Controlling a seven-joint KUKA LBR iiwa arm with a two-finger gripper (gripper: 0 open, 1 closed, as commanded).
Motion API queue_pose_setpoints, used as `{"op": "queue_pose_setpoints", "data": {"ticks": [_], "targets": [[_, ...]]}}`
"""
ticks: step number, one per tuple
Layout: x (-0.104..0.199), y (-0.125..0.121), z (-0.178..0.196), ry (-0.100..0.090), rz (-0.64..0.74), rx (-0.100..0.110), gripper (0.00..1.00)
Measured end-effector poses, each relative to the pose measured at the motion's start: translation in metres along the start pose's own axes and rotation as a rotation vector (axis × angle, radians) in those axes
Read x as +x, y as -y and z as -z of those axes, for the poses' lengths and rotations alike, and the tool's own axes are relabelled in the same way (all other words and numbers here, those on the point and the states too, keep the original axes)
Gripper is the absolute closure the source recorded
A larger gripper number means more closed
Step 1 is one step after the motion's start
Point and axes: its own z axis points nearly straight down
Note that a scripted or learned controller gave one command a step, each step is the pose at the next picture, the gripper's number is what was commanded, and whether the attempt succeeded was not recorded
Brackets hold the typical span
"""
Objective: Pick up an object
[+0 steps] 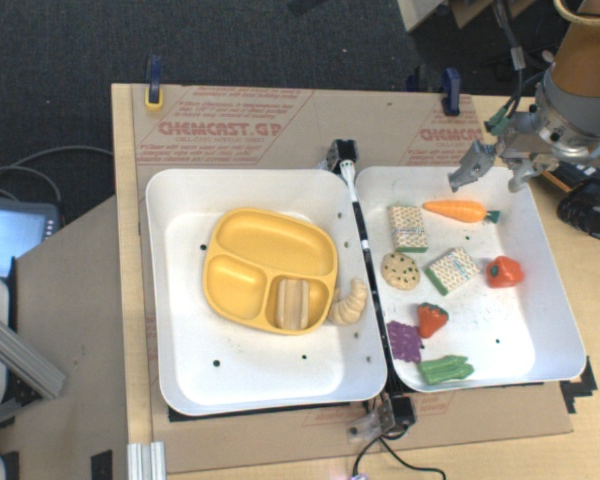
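Your nearest candidate is the orange plastic carrot with the green stub (457, 210), lying flat in the right-hand white bin (555, 313), just below the hand (495, 168) and slightly toward the arm's side. The hand hovers over the bin's far edge with its two fingers spread wide and nothing between them. So you're in the approach step: no grasp made yet, by the look of it.

Further out from the hand, down the bin, you've got a pale checkered cracker block (408, 227), a second one with a green edge (452, 269), a round speckled cookie (401, 270) and a red toy pepper (503, 271). Beyond those sit a red strawberry (431, 319), a purple grape cluster (404, 341) and a green pepper piece (445, 369).

Next move, as I read it: bring the hand over the carrot's middle, fingers straddling its narrow width, then descend. It's smooth and tapered, so a tip grip could slip.
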Motion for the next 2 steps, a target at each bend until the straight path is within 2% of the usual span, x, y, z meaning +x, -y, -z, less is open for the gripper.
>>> {"op": "queue_pose_setpoints", "data": {"ticks": [1,2], "targets": [[-0.011,-0.005,-0.182,-0.004,-0.004,0.004,0.0],[0.007,0.058,-0.176,0.002,-0.004,-0.012,0.0]]}}
